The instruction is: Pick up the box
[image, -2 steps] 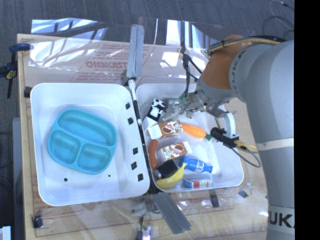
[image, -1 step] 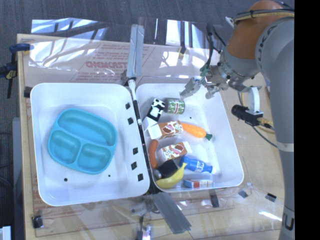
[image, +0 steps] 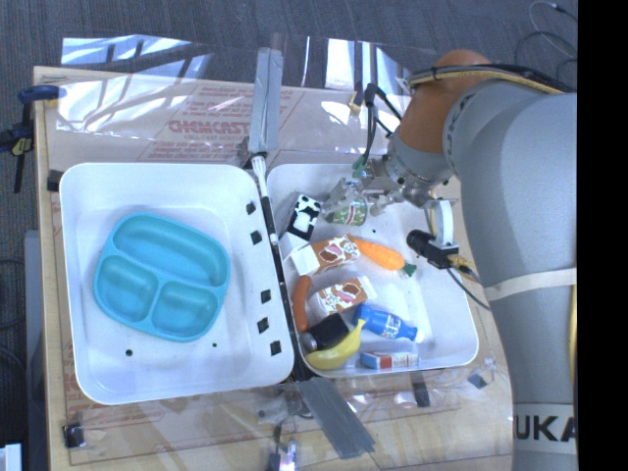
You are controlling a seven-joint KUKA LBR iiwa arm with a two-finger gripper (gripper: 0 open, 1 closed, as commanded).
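Observation:
The right bin (image: 446,307) holds several small boxes. A black-and-white patterned box (image: 304,216) lies at its back left. A white box with a red picture (image: 331,253) sits beside a carrot (image: 380,254), another printed box (image: 340,295) lies below them, and a flat red, white and blue box (image: 389,361) rests at the front. My gripper (image: 365,192) hangs over the back of this bin, just right of the patterned box and right above a small clear bottle with a green label (image: 347,210). No box shows in the gripper.
The front of the right bin also holds an orange sausage (image: 301,300), a blue bottle (image: 387,324), a banana (image: 334,352) and a black item (image: 330,329). A blue divided plate (image: 162,276) lies in the left bin (image: 83,204). My grey arm (image: 510,194) covers the right side.

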